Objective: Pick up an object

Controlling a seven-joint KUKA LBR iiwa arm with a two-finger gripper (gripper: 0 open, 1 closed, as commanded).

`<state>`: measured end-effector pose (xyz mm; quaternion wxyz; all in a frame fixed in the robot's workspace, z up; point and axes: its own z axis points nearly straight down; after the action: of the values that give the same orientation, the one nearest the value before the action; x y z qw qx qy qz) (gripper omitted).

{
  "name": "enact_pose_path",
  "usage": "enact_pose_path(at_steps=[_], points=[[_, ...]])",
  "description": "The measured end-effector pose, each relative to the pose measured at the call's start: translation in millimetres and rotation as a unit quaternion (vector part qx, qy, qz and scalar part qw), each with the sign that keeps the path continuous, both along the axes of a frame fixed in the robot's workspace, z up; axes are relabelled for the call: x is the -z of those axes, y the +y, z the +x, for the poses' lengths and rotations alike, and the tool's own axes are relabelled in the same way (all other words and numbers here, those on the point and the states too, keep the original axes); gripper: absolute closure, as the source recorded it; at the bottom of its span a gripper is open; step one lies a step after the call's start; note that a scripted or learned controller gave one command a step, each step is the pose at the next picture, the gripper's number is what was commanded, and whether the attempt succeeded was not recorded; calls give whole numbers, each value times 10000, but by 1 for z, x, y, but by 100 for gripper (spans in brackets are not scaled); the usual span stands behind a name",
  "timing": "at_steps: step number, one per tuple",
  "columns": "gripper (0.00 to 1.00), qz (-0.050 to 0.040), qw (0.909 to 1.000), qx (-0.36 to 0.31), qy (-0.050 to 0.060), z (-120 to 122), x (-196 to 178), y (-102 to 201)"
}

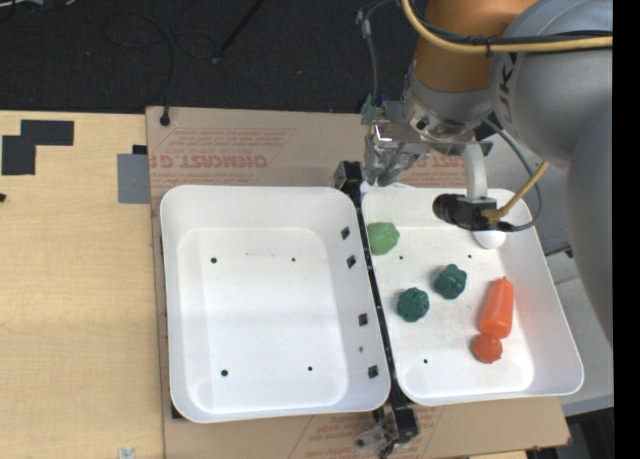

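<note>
Nothing is lifted yet. The end effector point(383, 169) hangs above the far edge of the right bin point(555, 372), upper middle of the frame; I cannot tell its state. The nearest candidate, a light green piece point(383, 237), lies just below it by the divider. Two dark green pieces point(413, 303) point(450, 281) and an orange piece point(496, 308) lie lower right. The left bin point(190, 387) sits beside it on the worktop point(70, 297).
</note>
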<state>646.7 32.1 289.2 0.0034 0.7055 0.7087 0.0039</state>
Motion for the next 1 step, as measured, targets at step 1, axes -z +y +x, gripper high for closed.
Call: enact_pose_path(at_steps=[1], points=[[100,18,10000,-23,37,-3,-54,93]])
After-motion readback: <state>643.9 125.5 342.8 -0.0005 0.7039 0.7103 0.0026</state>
